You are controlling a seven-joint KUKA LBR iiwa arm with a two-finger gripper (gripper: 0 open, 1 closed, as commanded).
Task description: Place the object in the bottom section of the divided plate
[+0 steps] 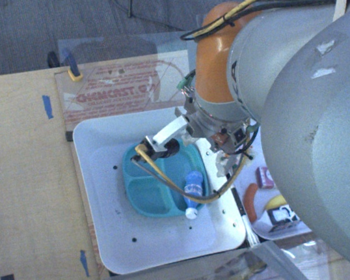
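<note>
A teal divided plate [149,191] lies in the middle of the left white bin [112,245]. A small clear bottle [193,186] with a blue label and a white cap lies tilted on the plate's right side, its cap reaching over the plate's lower right rim. My gripper [224,145] hangs under the orange-banded wrist, just right of the plate's upper right edge and above the bottle. The big grey arm hides most of it.
The right bin [261,229] holds a red-orange oblong thing [252,200], a yellow thing [276,202], a purple thing [264,176] and a black-and-white item [283,216], mostly under the arm. A clear sheet lies behind the left bin.
</note>
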